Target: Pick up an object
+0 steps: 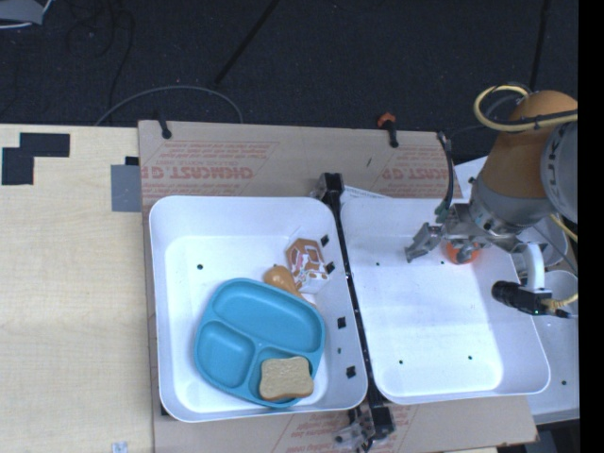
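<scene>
- I've got the bench (pixel 66 281) in front of me, pale wood, with a sheet of cardboard (pixel 274 163) laid over it under both bins.
- Left bin (pixel 175 253) and right bin (pixel 472 347) sit side by side, touching along the middle, where black clips join them.
- The arm (pixel 528 154) is in from the right, orange band over the far right corner of the right bin, a yellow cable looped on top.
- In the left bin, a blue divided plate (pixel 250 333) takes up the near half, tilted a little.
- A tan sponge-like block (pixel 286 378) rests in the plate's near right compartment.
- Just beyond the plate there's a crumpled brown-and-white wrapper (pixel 307 260), and an orange lump (pixel 279 277) touching the plate's far rim.
- The gripper (pixel 444 239) hangs low over the far part of the right bin, one grey finger (pixel 422 244) reaching left.
- A small red-orange object (pixel 461 252) sits right at the gripper, partly hidden by it; I can't tell whether the fingers are closed on it or merely beside it.
</scene>
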